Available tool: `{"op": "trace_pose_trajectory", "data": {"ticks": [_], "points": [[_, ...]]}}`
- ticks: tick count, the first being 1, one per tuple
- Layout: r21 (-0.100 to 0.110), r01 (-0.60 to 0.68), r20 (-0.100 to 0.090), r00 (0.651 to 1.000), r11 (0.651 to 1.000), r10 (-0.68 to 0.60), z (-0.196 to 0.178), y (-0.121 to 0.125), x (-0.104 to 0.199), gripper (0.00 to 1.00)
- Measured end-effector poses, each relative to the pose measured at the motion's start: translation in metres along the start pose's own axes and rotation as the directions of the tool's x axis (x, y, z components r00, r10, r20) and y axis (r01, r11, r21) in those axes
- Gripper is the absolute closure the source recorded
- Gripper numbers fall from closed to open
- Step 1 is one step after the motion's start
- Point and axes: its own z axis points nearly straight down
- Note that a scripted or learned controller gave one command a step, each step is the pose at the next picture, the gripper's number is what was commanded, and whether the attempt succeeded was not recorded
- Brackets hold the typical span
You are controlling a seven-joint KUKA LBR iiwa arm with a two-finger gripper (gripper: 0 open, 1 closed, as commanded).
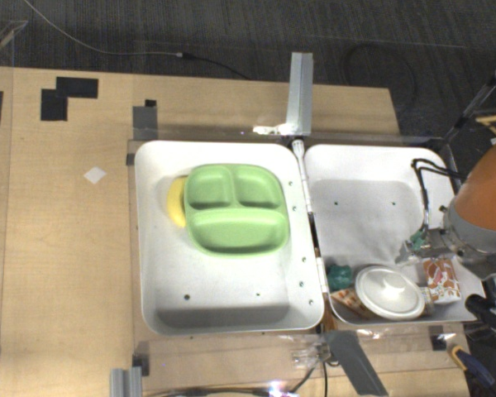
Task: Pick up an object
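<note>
Nearest the camera, along the front wall of the right bin [372, 165], lies a cluster of things. A round white bowl [388, 292] sits upside down or lid-like, with a raised centre and a broad rim. Touching its left side is a small dark green item [341, 274], and a brownish scrap [351, 306] peeks out from under its front-left edge. Just right of the bowl lies a small packet printed in red and white [442, 278].

The arm [484, 201] enters from the right, its orange band above the bin's right wall. The claw [419, 242] hangs just above and beside the packet and close to the bowl's upper-right rim; whether it is wide or narrow cannot be told, and nothing is seen held in it.

In the left bin [223, 304], toward its far half, rests a green divided tray [234, 207] with three compartments. A yellow object [175, 203] pokes out from beneath its left edge. Both bins stand on the light wooden desk [58, 246].
</note>
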Motion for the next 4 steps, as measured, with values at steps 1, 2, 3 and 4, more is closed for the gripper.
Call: {"op": "trace_pose_trajectory", "data": {"ticks": [1,2,3,4], "points": [[0.000,0.000,0.000,1.000,1.000,0.000,0.000,0.000,0.000,0.00],[0.003,0.233,-0.001,0.973,0.973,-0.233,-0.076,-0.006,-0.037,0.00],[0.005,0.295,-0.003,0.956,0.956,-0.295,-0.055,-0.006,-0.037,0.00],[-0.007,0.233,0.007,0.973,0.973,-0.233,0.016,-0.003,-0.038,0.00]]}}
